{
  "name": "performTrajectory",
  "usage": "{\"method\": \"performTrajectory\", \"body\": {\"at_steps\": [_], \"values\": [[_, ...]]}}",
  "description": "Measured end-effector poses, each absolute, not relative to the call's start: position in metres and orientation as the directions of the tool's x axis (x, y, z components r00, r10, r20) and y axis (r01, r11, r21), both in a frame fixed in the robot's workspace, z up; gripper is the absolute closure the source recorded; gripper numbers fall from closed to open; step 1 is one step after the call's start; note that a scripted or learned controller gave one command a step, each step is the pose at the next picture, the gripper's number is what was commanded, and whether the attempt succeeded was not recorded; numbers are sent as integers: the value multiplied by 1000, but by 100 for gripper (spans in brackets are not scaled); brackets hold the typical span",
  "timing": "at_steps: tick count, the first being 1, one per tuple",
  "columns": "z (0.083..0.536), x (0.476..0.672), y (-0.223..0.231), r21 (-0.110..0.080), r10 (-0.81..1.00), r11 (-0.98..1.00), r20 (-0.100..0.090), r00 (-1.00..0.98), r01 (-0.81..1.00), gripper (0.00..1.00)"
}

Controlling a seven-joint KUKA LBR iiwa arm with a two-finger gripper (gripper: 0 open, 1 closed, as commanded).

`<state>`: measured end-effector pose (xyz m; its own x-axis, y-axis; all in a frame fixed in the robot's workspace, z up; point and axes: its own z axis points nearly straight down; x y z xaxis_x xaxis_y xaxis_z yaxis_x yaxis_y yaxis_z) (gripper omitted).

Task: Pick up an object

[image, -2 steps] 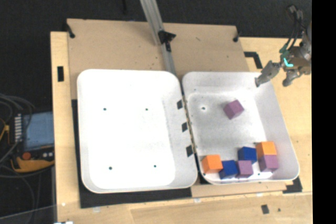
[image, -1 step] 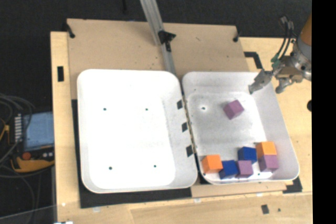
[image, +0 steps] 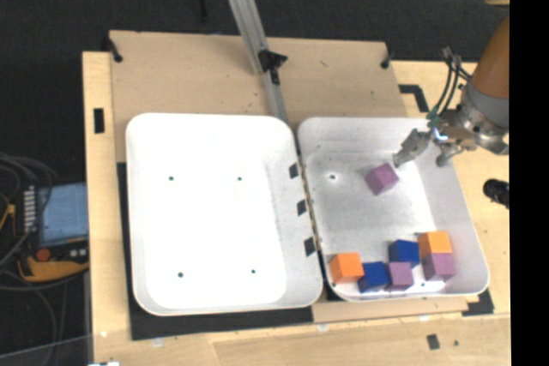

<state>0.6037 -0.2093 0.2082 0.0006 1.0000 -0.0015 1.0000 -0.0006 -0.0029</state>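
Small purple block [image: 383, 177], tilted, alone in the upper middle of the right bin [image: 360, 141], my end effector [image: 426, 147] just beside it up and right, fingers spread with nothing between them, orange, blue and purple blocks [image: 399, 263] clustered along the bin's near edge, left bin [image: 154, 141] alongside on the desk [image: 189, 64].

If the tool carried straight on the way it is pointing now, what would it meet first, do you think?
Most likely the lone purple block. The tool points down and to the left in the right bin, and that block lies just ahead along that line, though the tool's height above it is unclear.
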Motion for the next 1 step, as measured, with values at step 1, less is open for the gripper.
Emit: {"method": "performTrajectory", "body": {"at_steps": [1], "values": [[149, 595, -212, -4, 1000, -1, -1, 1, 1000, 0]]}}
